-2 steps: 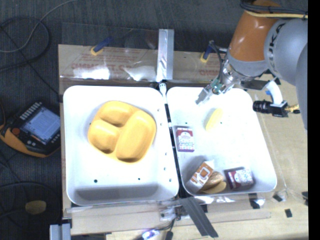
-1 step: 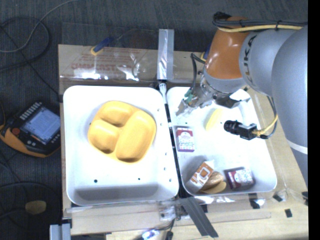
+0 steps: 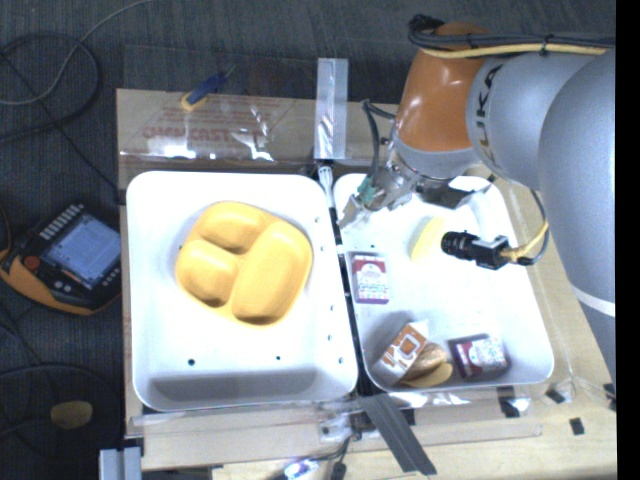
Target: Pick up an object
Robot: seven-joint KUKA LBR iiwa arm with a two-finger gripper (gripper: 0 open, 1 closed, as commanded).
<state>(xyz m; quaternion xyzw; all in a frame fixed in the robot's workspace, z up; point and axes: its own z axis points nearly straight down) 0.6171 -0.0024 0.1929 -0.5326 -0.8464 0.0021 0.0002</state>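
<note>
far to the view's left of the gripper (image 3: 352, 208), off the bench, an orange and black handset (image 3: 70, 258) with a screen lies on the dark floor. nearer, still left of the gripper and a little lower in the view, a large yellow lumpy thing (image 3: 243, 260) sits in the middle of the left bin (image 3: 200, 363), well apart from the tool.

the gripper itself hangs at the upper left corner of the right bin (image 3: 505, 303), close to the wall where the two bins meet, tilted so its tip points down and to the view's left. i cannot tell whether it stands wide or narrow, and nothing can be seen held in it.

just below the gripper in the view, near but apart from it, a small red and white box (image 3: 370, 276) lies flat on the bin floor beside the dividing wall. to the right of the gripper and slightly lower, a pale yellow piece (image 3: 427, 236) lies under the wrist. further down, at the near edge of the right bin and well apart from the gripper, an orange and brown wrapped snack (image 3: 410, 353) lies tilted, and just right of it, touching or nearly so, lies a dark red packet (image 3: 478, 356).
</note>
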